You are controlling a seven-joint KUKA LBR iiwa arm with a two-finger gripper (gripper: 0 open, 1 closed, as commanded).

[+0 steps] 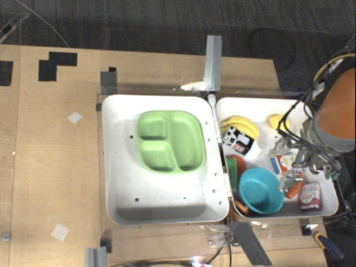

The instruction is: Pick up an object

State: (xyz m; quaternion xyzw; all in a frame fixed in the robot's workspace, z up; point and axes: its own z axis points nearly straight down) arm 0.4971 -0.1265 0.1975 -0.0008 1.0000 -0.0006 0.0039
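The tool (293,170) hung low over the right bin (261,105), among the clutter near its right side; I could not tell what, if anything, it had hold of. Beneath it lay an orange object (291,188), beside the blue bowl (260,190) and a small packet (310,197). To my eye, a clean pick needed a straight descent onto one item, clear of the bowl's rim.

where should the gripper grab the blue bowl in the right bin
Take the blue bowl by its rim, coming straight down from above. It sits upright with its mouth open to the camera, so one finger can go inside and one outside the thin wall. The side of the rim toward the gripper looks most reachable; the far side sits close to the red thing and the bin wall.
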